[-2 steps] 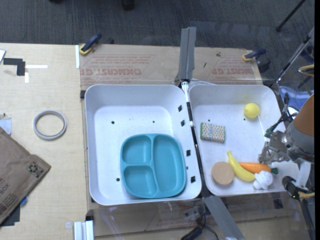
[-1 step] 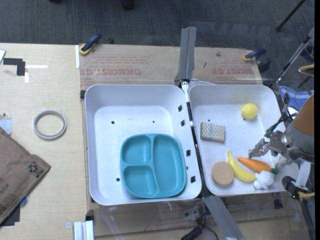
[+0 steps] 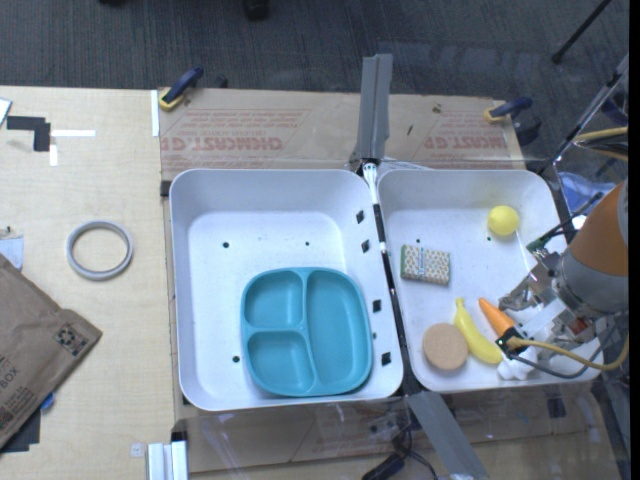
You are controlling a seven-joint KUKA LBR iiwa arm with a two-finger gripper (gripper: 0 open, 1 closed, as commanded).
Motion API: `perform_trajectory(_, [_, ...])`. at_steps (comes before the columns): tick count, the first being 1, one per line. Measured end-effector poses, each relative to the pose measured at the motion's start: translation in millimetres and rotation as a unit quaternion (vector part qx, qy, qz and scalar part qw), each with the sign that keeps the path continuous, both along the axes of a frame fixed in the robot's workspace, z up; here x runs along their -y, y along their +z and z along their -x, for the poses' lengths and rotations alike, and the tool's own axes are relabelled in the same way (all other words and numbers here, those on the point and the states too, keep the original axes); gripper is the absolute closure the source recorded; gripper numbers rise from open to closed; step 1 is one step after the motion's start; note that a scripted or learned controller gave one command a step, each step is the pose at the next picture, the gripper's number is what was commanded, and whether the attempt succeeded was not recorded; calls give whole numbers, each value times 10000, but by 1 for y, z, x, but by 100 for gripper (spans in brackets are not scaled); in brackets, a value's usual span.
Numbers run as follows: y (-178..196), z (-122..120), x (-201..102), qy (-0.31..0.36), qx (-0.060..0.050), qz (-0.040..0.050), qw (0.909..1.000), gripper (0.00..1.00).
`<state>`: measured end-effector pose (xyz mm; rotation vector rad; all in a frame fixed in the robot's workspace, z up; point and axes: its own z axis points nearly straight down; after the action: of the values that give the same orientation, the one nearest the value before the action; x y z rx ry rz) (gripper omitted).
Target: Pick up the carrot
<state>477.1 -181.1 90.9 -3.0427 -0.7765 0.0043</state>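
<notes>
Right bin (image 3: pixel 470 183), taken as landmark. The carrot (image 3: pixel 494 318) lies near its front right corner, just right of the banana (image 3: pixel 474 334), long axis running from back-left to front-right. The gripper (image 3: pixel 535 303) sits just right of the carrot, apparently beside rather than around it; whether it is spread or closed cannot be told. Behind the bin, cardboard (image 3: pixel 240 128) carries mirrored red print, perhaps "CHEMCAST GP", not surely legible.
</notes>
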Motion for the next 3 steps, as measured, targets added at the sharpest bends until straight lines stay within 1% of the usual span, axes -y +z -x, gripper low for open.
perform_trajectory(1, [28, 0, -57, -1471, -4, 4, 9891, 0])
perform_trajectory(2, [0, -27, -9, -1487, -13, 4, 9889, 0])
perform_trajectory(3, [7, -25, -9, -1462, -47, 3, 9892, 100])
